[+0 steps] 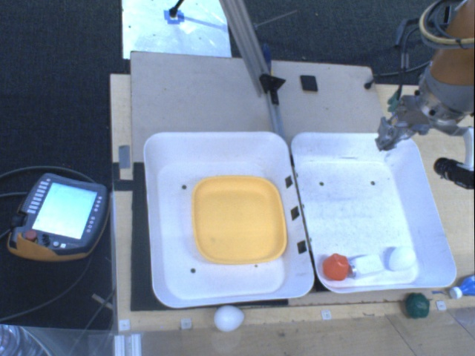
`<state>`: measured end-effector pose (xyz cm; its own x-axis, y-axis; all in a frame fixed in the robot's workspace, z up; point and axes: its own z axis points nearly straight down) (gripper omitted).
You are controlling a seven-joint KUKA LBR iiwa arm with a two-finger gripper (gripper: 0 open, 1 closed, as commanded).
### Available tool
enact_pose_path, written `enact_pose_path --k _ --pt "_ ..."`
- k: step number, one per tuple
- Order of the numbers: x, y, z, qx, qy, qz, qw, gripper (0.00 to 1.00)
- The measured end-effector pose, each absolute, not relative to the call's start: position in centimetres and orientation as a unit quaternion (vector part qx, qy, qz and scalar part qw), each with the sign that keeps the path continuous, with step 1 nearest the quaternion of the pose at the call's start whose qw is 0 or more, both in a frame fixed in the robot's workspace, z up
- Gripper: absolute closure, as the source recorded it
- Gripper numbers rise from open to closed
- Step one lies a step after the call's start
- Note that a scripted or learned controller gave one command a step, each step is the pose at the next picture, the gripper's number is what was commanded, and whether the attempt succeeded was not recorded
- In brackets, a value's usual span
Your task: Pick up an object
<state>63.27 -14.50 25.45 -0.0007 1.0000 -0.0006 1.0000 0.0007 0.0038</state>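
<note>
Gripper (387,141) sits at the far right corner of the right bin (415,170), about over the rim. Can't tell from this angle what state it is in, too small and dark against the rim. Nothing visible in it, so I read the pick as not yet made.

Arm (449,73) comes in from the right, orange band above the wrist, cables looping behind it.

Candidate objects are all at the opposite end of the right bin, along the near wall, well apart from the gripper:
- orange ball (336,267), near left corner
- white cylinder-ish piece (367,265), just beside the ball, looks like it's touching it
- white rounded object (401,258), just beside that

Rest of the right bin floor is bare. Left bin (167,199) carries 1 yellow square plate (239,219), lying flat in the middle.

Outside the bins: white egg-shaped object (228,318) on the bench in front of the left bin, dark green ball (417,305) in front of the right bin, teach pendant (57,215) off to the left.

Progress judgement: 0 of the task done. Left to do: travel across the bin toward the near wall, descend on 1 of the 3 objects, close, lift. The cluster is tight against the wall and each other, so finger clearance looks poor; the white rounded object at the end has the most free side.
</note>
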Motion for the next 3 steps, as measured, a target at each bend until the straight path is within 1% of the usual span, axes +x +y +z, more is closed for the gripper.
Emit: enact_pose_path --k 1,2,3 --pt "63.6 -9.1 24.2 0.706 0.709 0.0006 0.000 1.00" --pt "64.5 -3.3 23.1 0.705 0.709 0.0006 0.000 1.00" --pt "64.7 1.3 22.5 0.706 0.709 0.0006 0.000 1.00"
